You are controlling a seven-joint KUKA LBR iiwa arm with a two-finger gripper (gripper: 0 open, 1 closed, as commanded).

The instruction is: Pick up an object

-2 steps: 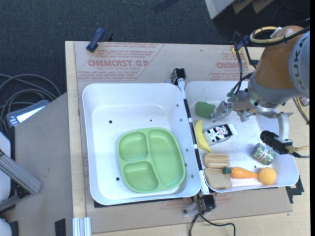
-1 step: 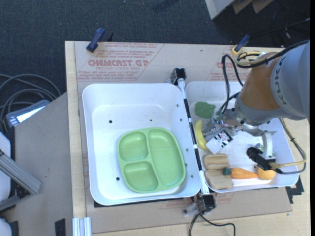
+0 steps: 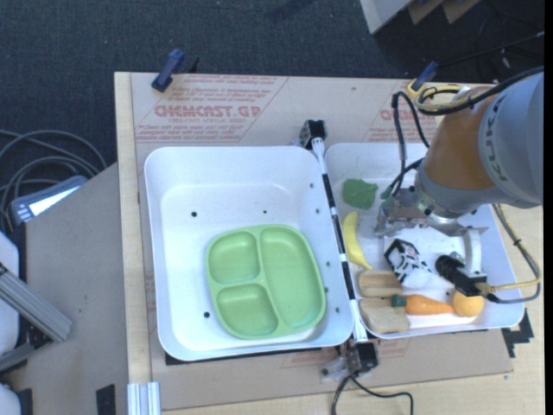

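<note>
At the far left of the frame, loose grey cables (image 3: 39, 158) curl on the dark floor beside the desk (image 3: 130, 232). A blue clamp (image 3: 168, 69) sits at the desk's upper left corner, next to a protective sheet printed with red lettering.

The left bin (image 3: 173, 171) fills the centre-left of the frame. In its lower half lies a light green divided plate (image 3: 263, 281) with 3 compartments, tilted slightly and near the bin's right wall.

A black clip (image 3: 313, 131) pinches the rims where the 2 bins meet at the top, and another clip (image 3: 361, 354) does so at the bottom.

The right bin (image 3: 363, 156) holds the objects to be picked. A green leafy piece (image 3: 360, 192) lies in its upper left part. Just below it, a yellow banana (image 3: 351, 239) runs along the left wall. Lower down are 2 tan wooden blocks (image 3: 382, 299), one above the other, with an orange carrot (image 3: 425, 305) touching them on the right. A black and white item (image 3: 406, 259) lies just above the blocks. A small orange fruit (image 3: 468, 304) lies at the carrot's right end.

The grey arm (image 3: 492, 145) with its orange band enters from the right, and the gripper (image 3: 399, 217) hangs over the middle of the right bin, between the green piece and the black and white item. Whether it is wide, narrow or holding anything cannot be told.
</note>
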